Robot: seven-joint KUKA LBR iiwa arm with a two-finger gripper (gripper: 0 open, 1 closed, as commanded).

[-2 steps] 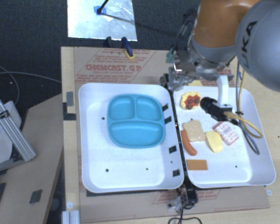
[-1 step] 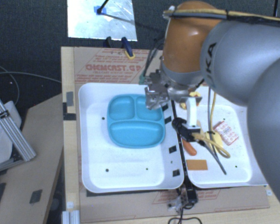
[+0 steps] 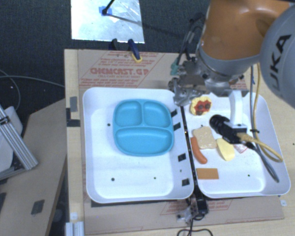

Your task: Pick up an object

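Observation:
The right bin (image 3: 265,181) holds several toy foods. A yellow piece with red spots (image 3: 201,105) lies at its far left. A tan bread slice (image 3: 205,137) rests near the middle, with a red-orange sausage (image 3: 198,150) just in front of it. To the right of these is a pale yellow wedge (image 3: 226,149), and an orange rectangular cracker (image 3: 207,173) sits nearer the front. My gripper (image 3: 183,96) hangs over the far end of the divider between the bins, just left of the spotted yellow piece. Nothing shows in its grasp.
A blue divided plate (image 3: 142,127) sits in the left bin (image 3: 103,181). The arm's big grey and orange body covers the far right corner of the right bin. A brown cardboard sheet (image 3: 118,70) lies beyond the bins, with a shiny panel (image 3: 105,14) behind it.

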